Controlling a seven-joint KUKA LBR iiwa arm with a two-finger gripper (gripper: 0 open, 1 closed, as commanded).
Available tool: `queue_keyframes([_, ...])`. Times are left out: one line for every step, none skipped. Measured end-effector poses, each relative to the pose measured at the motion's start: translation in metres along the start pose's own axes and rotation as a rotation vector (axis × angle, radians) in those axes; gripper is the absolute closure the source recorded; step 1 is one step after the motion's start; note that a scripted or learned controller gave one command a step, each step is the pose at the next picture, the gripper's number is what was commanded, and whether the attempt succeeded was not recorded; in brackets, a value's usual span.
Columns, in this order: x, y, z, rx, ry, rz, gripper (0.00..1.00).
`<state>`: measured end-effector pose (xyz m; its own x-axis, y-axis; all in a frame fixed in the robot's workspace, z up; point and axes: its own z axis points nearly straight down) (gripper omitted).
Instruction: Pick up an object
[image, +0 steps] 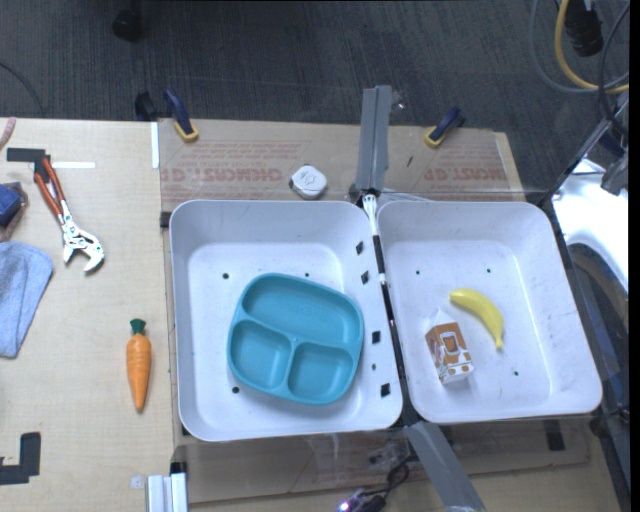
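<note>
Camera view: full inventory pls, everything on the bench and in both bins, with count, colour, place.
bins: 2, white, side by side on the bench
divided plate: 1, teal, three compartments, lying in the left bin
banana: 1, yellow, right bin, near its middle
small carton: 1, brown and white, right bin, just below-left of the banana
carrot: 1, orange with green top, on the bench left of the left bin
wrench: 1, red handles, silver jaw, bench far left
cloth: 1, blue-grey, left edge of the bench
round disc: 1, white, on the cardboard behind the bins
clamps: 2, blue and orange, back edge of the cardboard
</note>
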<state>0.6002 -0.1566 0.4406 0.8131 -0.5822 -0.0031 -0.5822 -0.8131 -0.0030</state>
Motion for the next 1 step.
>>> queue_keyframes([0.0253,0.0611,-0.0001,0.002,0.001,-0.349,1.0])
